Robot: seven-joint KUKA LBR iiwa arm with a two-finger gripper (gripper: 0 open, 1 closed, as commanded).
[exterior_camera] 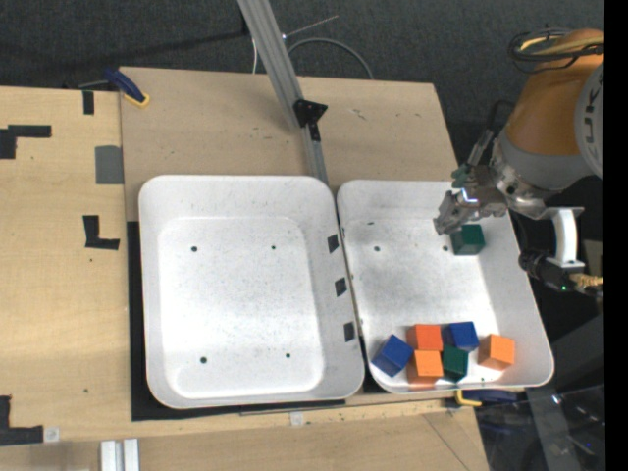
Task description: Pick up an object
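Green block [469, 239] just below hand [454, 218]; seemingly touching

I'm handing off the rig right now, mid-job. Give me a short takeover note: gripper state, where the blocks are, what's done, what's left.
Gripper: low over the upper part of the right bin, directly beside a green block. Whether it grips that block cannot be told from this view.

Blocks: the green block sits apart near the bin's upper right. The rest cluster at the bin's bottom edge: blue block, two orange blocks, a second blue block, dark green block, and an orange block farthest right.

Done: arm positioned at the green block.
Left: confirm a grasp and lift; treat the pick as not yet achieved.
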